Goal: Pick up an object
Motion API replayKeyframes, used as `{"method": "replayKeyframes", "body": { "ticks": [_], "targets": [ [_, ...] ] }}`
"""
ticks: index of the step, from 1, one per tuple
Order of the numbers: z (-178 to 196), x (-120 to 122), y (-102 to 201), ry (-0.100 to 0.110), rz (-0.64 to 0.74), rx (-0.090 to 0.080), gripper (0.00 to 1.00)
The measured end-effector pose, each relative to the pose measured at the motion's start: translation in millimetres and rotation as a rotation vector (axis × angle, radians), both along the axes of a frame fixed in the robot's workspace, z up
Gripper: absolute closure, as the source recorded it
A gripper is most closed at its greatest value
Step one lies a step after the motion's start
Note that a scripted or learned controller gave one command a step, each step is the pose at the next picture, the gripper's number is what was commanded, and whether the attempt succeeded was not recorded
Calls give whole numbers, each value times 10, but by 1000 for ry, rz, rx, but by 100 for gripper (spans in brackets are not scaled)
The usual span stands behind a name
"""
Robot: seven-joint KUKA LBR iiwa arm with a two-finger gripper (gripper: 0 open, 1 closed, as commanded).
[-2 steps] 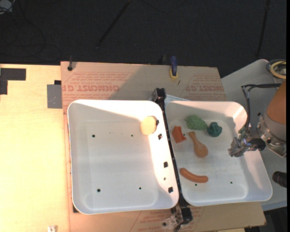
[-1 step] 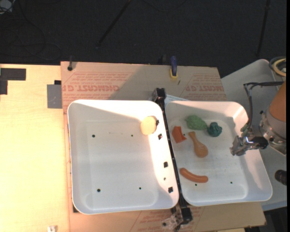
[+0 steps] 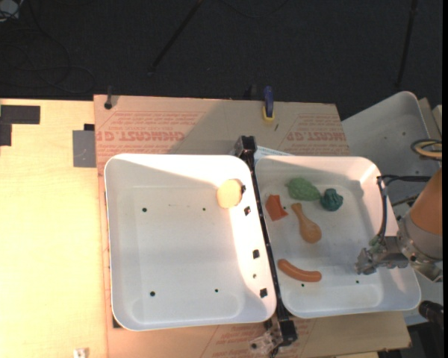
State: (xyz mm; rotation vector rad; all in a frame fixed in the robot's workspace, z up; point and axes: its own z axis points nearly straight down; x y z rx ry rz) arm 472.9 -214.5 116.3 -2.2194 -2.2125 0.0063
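Camera view looks down at a slant on two shallow white bins set side by side on cardboard sheets. The right bin holds the likely targets: a green leafy toy, a dark teal lump, a small red block, a tan drumstick-shaped toy and an orange sausage. They lie well apart from one another, which should leave room for a claw to come down around any single one. A pale yellow ball sits in the left bin, close against the wall it shares with the other bin; that spot looks harder to reach cleanly.

The gripper hangs low over the right bin's right side, apart from every toy, with the sausage nearest. It is too small and dark to tell whether the claw is spread or closed, and nothing shows between its tips, so no pick has begun by my reading.

The cardboard carries red printed lettering, seen upside down; it appears to read "CHEMCAST".
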Motion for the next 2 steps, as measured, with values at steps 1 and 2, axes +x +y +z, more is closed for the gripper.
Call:
{"method": "replayKeyframes", "body": {
  "ticks": [1, 2],
  "targets": [
    [146, 14, -6, -4, -2, -1, 100],
    [237, 9, -17, -3, -7, 0, 100]
  ]
}}
